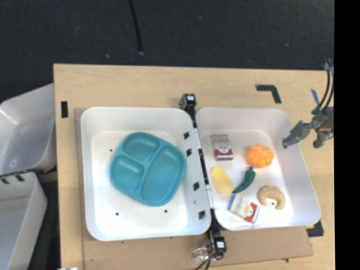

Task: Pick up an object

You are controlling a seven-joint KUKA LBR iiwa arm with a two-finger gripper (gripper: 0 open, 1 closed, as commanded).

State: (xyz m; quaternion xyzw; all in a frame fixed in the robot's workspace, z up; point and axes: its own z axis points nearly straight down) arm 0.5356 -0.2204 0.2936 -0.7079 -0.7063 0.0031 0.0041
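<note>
The right bin (pixel 292 167) holds several small items: a red and white box (pixel 223 147), an orange fruit (pixel 260 156), a yellow oval piece (pixel 221 180), a dark green pepper (pixel 244 180), a tan croissant-like piece (pixel 271 196) and a white carton with red and blue print (pixel 243 208). My gripper (pixel 306 136) hangs over the bin's right rim, to the right of and slightly above the orange fruit. It is open, with nothing between its fingers.
A blue divided plate (pixel 148 168) lies in the left bin (pixel 93 151). A ridge with black clips (pixel 198 167) separates the two bins. White containers (pixel 25 139) stand off the bench to the left.
</note>
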